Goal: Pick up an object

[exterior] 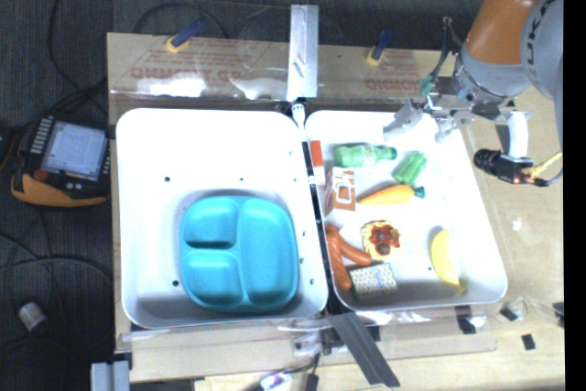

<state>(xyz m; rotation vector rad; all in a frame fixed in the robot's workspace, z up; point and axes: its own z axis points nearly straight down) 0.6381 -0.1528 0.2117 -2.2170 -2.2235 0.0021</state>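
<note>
White plastic forms the two shallow bins set side by side on the surface (128, 59). In the left bin (146, 160) a teal divided tray (240, 254) is seen toward the near side. The right bin (476, 224) is filled with toy food: a green bottle (363, 155) lies on its side at the far end, with a small green vegetable (409, 168) just to its right. An orange carrot (392, 194) is laid below them, and an orange-and-white carton (342, 188) is seen to its left, near the divider. Nearer still, a round pastry with red topping (381, 237) is placed at the middle, a red sausage (344, 254) lies to its left, a grey patterned block (371, 280) sits at the near wall, and a yellow banana (445, 258) is found at the right.

The grey arm with its orange band (509, 14) is extended from the right, and the gripper (423, 117) is held over the far right corner of the right bin, above the bottle and vegetable. Its fingers (403, 119) are seen spread apart, with nothing between them.
</note>
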